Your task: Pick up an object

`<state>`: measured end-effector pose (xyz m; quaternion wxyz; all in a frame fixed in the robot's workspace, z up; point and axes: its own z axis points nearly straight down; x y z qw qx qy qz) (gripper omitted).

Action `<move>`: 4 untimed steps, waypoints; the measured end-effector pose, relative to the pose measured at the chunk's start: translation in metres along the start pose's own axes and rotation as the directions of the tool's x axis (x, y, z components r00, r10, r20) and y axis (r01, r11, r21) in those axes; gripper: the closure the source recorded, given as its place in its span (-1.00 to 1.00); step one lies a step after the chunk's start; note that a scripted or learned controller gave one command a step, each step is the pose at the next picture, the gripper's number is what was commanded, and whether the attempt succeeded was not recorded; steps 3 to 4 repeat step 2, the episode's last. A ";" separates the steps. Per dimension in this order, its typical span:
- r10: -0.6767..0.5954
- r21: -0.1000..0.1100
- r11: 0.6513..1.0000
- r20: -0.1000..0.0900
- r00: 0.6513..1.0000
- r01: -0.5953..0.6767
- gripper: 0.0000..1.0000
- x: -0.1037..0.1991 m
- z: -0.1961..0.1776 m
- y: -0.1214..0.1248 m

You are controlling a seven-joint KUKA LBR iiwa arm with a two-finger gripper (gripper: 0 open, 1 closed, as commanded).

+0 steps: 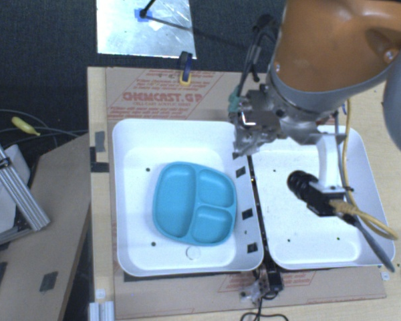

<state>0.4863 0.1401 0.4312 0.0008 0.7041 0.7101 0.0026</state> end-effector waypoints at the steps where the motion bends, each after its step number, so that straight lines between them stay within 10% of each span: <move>1: 0.012 0.002 1.000 0.003 1.000 -0.012 1.00 -0.045 0.008 0.024; 4: 0.008 0.007 1.000 0.003 1.000 -0.008 1.00 -0.039 0.054 -0.001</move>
